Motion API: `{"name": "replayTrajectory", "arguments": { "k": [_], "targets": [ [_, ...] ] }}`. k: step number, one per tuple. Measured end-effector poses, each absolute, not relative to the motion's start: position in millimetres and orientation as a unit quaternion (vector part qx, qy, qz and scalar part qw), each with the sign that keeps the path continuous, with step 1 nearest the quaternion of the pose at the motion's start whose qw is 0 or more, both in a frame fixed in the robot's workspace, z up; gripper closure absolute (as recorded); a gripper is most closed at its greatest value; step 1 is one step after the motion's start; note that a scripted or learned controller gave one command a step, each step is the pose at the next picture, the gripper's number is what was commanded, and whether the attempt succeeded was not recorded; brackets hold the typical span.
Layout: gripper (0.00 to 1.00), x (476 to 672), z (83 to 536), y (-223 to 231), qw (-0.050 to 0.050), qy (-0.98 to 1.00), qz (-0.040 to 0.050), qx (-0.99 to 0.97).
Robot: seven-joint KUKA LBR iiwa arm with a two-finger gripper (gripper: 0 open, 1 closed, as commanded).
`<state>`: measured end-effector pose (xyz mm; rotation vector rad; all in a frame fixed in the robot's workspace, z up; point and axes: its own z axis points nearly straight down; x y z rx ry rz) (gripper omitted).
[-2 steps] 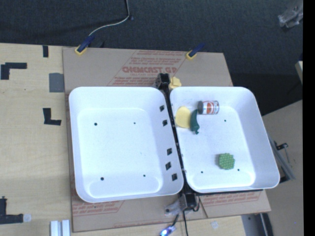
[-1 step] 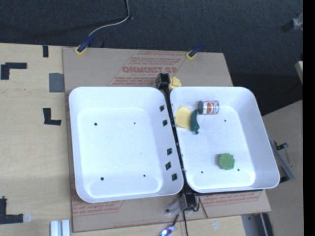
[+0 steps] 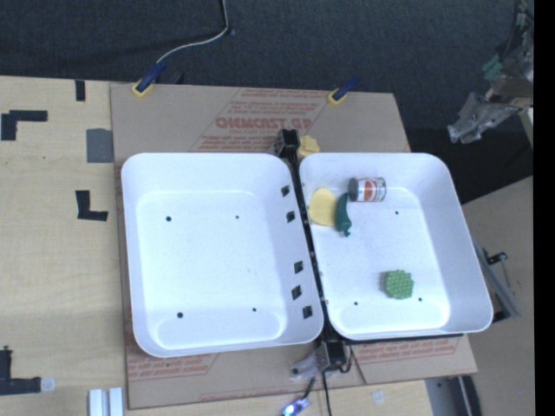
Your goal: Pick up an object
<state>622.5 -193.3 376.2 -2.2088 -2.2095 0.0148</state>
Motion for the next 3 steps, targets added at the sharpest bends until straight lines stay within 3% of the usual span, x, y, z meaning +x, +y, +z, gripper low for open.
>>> {"name": "replayTrajectory", "arguments": {
  "k": [1,2,3],
  "targets": [
    [1.00,670.3,398,-209,-0.002,-0.708,0.0002,-0.706],
    [1.00,664.6,199,-221,0.008,-0.707,0.0050,-0.707],
    [1.00,670.0,368,-224,-0.008,-0.708,-0.0030,-0.706]
  ]
}}
